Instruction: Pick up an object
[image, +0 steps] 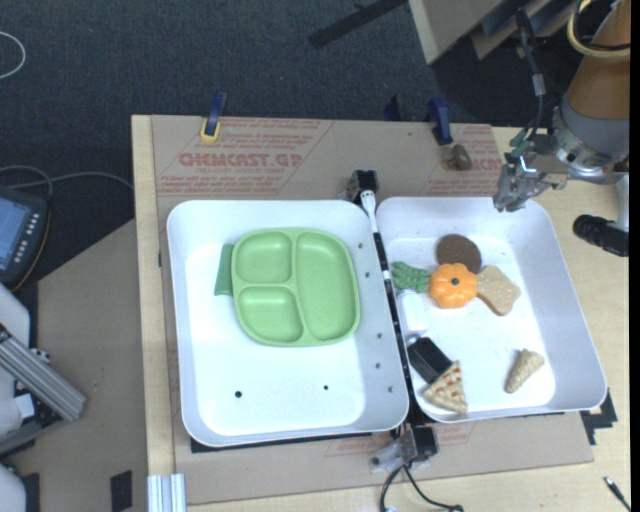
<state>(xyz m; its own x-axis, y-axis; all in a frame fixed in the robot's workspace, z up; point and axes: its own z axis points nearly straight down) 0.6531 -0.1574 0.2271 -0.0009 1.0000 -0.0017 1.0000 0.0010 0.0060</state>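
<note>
- The desk (300, 150) carries two shallow white bins side by side, the left bin (200, 400) and the right bin (570, 330).
- In the left bin a green plate (297, 287) with three compartments lies flat, a little toward the far side of the middle. Its left edge covers part of a darker green thing that I cannot identify.
- The right bin holds several small toy foods. An orange pumpkin (454, 285) sits near the middle of the bin.
- A brown round cookie (459, 250) lies just beyond the pumpkin, on the far side, and touches it.
- A green vegetable (409, 276) lies just left of the pumpkin, close to the wall between the bins.
- A slice of bread (498, 292) lies just right of the pumpkin.
- A pizza slice (447, 388) rests in the near left corner of the right bin, and a black block (429, 355) lies just beyond it.
- A small beige cone (524, 370) lies alone toward the near right part of this bin, well apart from the pumpkin.
- The arm (598, 110) comes in from the far right. Its end effector (514, 192) hangs above the far rim of the right bin, well apart from all the toy foods.
- The picture is too small to show its state, so I cannot tell if it is released or clenched. Nothing is seen in it.
</note>
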